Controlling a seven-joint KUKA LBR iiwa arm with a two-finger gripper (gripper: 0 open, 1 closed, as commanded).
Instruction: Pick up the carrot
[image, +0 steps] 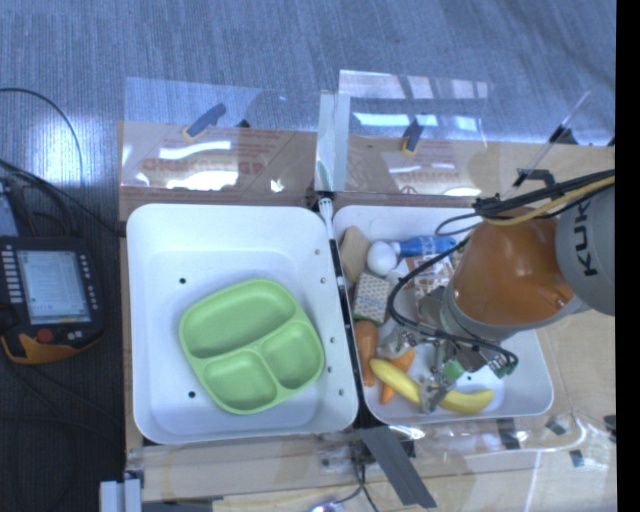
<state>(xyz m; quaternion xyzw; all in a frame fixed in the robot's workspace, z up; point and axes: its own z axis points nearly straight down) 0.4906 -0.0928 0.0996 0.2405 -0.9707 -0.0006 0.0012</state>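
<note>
The grey two-finger gripper (432, 385) hangs low in the right white bin (535, 400); I cannot tell how its jaws stand. The long orange carrot (366, 340) lies just left of the jaws by the bin wall, beside a yellow banana (396, 381); nothing looks picked up, so the grab is not done.

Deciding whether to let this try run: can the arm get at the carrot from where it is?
Probably yes: the carrot lies uncovered by the right bin's left wall, bananas just beside it.
</note>
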